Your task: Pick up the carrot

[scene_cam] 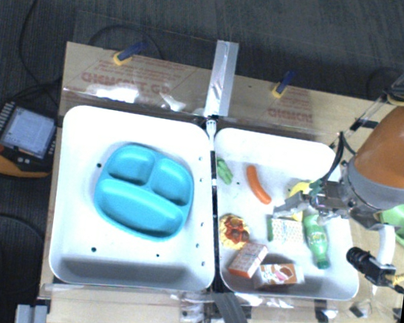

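Note:
The carrot [258,184], a short orange stick, lies at a slant in the upper middle of the right bin [278,147]. Nothing covers it. My gripper [305,201] hangs low over the right side of that bin, to the right of the carrot and apart from it. It sits just beside a yellow banana [300,186] and above a green bottle [316,242]. The grey wrist and orange band [388,155] rise behind it at the bin's right edge.
A green vegetable [224,171] lies left of the carrot by the divider. Below are a white-green packet [283,229], a pizza-like toy [233,229] and two small boxes [248,260] [276,273]. The left bin [70,250] holds a blue divided tray [146,189].

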`<state>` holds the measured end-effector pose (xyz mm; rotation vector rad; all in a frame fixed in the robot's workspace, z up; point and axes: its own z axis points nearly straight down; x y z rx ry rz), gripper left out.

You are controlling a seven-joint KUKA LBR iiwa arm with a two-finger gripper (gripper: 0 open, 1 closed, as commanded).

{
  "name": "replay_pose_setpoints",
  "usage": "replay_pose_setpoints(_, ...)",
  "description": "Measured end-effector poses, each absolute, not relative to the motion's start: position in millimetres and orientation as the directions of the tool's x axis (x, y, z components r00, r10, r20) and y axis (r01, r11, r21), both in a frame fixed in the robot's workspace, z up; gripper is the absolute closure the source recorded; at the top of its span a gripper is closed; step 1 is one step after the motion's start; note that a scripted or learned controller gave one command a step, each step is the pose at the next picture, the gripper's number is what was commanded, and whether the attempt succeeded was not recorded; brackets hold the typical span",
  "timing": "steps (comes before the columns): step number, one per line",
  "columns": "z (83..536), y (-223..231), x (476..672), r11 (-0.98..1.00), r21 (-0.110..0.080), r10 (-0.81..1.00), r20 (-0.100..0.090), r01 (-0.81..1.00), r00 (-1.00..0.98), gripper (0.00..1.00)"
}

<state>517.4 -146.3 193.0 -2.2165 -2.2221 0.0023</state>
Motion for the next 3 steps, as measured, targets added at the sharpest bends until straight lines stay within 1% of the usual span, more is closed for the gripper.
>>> replay_pose_setpoints(1, 258.8, -112.5, 529.1, -0.070, -0.002, 0.998, -0.001, 0.998, 0.070, 0.00)
replay_pose_setpoints(2, 133.3, -102.5, 589.9, 0.217, -0.003, 0.976, 0.001, 0.976, -0.217, 0.00)
replay_pose_setpoints(3, 141.7, -101.8, 589.8, 0.217, -0.004, 0.976, 0.003, 0.976, -0.217, 1.00)
